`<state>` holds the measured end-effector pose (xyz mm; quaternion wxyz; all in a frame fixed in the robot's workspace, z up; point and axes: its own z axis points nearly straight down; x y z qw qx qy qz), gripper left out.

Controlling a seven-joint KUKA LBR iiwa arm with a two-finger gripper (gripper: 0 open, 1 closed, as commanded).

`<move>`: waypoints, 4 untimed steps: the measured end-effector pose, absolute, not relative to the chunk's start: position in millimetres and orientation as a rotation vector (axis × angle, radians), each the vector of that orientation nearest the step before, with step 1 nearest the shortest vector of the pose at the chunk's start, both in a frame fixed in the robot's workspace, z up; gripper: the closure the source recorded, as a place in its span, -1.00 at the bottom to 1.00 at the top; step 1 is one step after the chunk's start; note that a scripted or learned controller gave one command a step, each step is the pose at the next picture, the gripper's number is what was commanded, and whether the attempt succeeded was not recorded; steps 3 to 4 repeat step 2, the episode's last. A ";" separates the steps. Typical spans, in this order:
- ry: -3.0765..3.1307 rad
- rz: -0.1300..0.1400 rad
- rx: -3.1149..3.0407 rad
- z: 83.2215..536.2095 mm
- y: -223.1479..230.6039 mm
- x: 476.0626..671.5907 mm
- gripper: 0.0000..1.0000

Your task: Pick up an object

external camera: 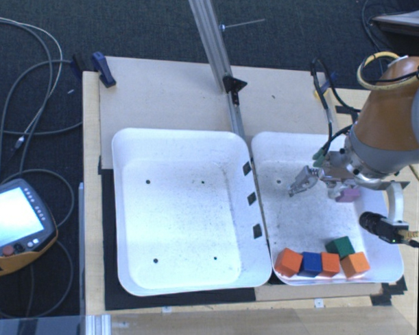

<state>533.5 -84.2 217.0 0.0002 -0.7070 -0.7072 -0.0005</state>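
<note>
Arm: grey with an orange band, reaching in from the right over the right bin (280, 221)
Gripper (301, 184): low over the far half of the right bin, pointing left; whether it is parted or closed I cannot tell, and nothing is seen gripped in it
Blocks: clustered at the near edge of the right bin; orange block (288, 262) leftmost, blue block (311, 263) just beside it, then a second orange block (329, 264), green block (342, 246) behind, another orange block (356, 264) at the right end
Pink block (347, 195): just right of the gripper, partly under the wrist
Left bin (128, 147): alongside, touching the right bin
Pendant (15, 225): far left, off the bench, screen lit
</note>
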 end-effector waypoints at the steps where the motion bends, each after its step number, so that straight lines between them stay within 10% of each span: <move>1: -2.222 -0.002 -2.221 217.0 -84.1 533.5 -1.00; 2: -2.217 0.004 -2.233 202.7 -173.3 539.3 -1.00; 4: -2.217 0.004 -2.233 202.7 -173.3 539.3 -1.00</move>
